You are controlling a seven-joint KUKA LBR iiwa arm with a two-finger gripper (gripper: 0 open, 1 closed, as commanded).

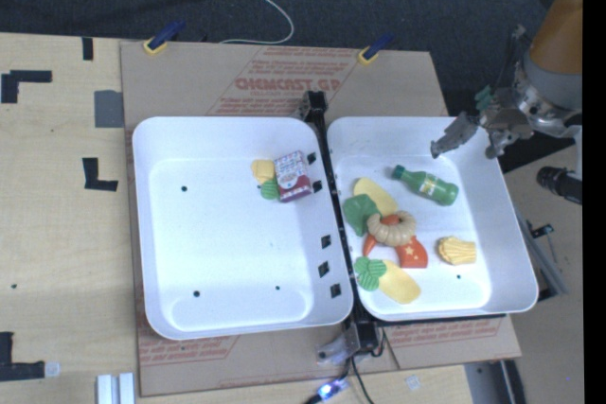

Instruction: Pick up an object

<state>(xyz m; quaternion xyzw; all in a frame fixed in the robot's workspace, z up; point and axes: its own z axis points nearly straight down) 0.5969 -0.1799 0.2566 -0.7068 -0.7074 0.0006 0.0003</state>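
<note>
Landmark: the green bottle, lying on its side in the right bin, neck pointing up-left.
Gripper: the gripper is seen above and just right of the green bottle, over the bin's far right corner, raised clear of the contents.
Fingers: two dark fingers are seen spread apart, one reaching left toward the bottle side, one hanging nearer the wrist; nothing is held between them.
Task object: not yet chosen, as judged; the green bottle is the nearest candidate and lies apart from the rest, so it is the easiest approach.
Cluster: a tan ring-shaped toy sits below-left of the bottle, packed against green, yellow and red toy food pieces; crowding would likely foul a grasp there.
Loose piece: a yellow ridged piece lies below the bottle, also free-standing.
Left bin: the left bin holds a small red-and-white packet, well left of the bottle, touching a yellow piece.
Progress: judged at the pre-grasp stage; descent not yet begun.
</note>
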